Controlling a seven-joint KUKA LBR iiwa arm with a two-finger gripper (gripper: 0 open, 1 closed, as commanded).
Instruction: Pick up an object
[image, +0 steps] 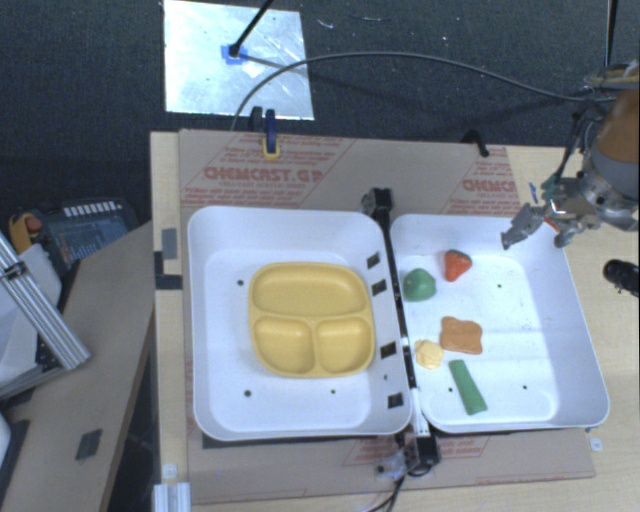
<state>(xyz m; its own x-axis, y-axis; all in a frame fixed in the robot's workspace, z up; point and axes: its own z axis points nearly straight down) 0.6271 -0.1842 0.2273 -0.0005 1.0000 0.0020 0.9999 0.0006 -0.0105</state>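
Your gripper (545, 228) hangs over the right bin's (585, 390) far rim, fingers apart, holding nothing. The toys — strawberry (457, 264), green ball (419, 285), orange piece (461, 335) — cluster near the divider, so a straight drop likely grabs bare floor.

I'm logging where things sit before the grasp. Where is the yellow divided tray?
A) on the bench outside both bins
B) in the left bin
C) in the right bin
B: the yellow divided tray lies in the left bin, while the small food items sit in the right bin.
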